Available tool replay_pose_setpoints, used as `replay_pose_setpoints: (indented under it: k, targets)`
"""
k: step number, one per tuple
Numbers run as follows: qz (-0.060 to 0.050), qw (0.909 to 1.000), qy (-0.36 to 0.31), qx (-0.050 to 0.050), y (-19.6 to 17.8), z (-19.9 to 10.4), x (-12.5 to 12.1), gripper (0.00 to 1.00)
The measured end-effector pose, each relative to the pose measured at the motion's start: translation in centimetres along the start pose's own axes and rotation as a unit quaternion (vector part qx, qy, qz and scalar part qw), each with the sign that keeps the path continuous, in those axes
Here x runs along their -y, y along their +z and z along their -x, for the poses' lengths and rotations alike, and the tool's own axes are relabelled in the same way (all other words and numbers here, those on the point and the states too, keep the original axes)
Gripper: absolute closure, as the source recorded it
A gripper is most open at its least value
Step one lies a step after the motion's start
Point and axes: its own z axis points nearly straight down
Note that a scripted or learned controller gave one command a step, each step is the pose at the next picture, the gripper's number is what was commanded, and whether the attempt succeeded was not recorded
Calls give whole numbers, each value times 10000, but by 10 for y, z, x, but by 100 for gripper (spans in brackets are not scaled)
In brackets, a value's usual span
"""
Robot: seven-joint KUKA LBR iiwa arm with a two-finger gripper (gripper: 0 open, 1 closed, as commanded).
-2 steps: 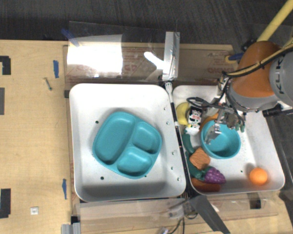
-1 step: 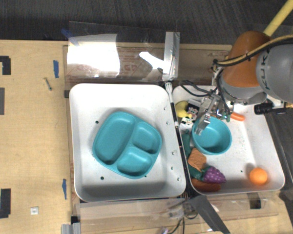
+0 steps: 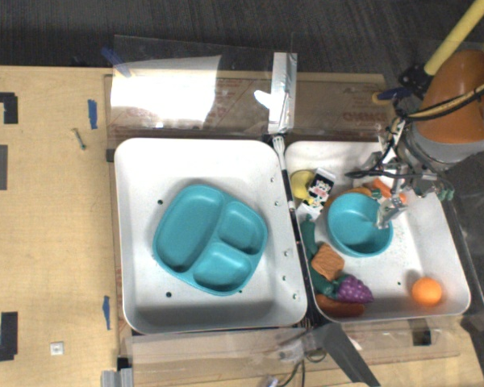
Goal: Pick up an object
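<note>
Camera view puts the claw [image 3: 385,212] over the teal bowl [image 3: 356,224] rim, reaching; its opening I cannot tell. Next: descend, grip, lift.

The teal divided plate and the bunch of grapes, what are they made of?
The divided plate looks like moulded plastic: even teal colour, smooth, soft sheen. The grapes look like a toy, probably plastic or rubber: uniform purple with small highlights, too small here to tell which.

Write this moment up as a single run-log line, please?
arm: over right bin | gripper: at teal bowl rim, nothing seen held | left bin: teal divided plate | pick: not yet done
</note>
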Motion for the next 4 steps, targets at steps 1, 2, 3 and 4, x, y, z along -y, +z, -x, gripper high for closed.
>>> replay_pose_setpoints:
  k: [1, 2, 3, 4]
  targets:
    - [9, 9994, 357, -9, 23, -36, 27, 0]
    - [6, 9932, 1166, -1, 22, -18, -11, 0]
    - [20, 9919, 1272, -2, 21, -46, -84, 0]
    - [3, 9852, 1716, 16, 21, -77, -89, 0]
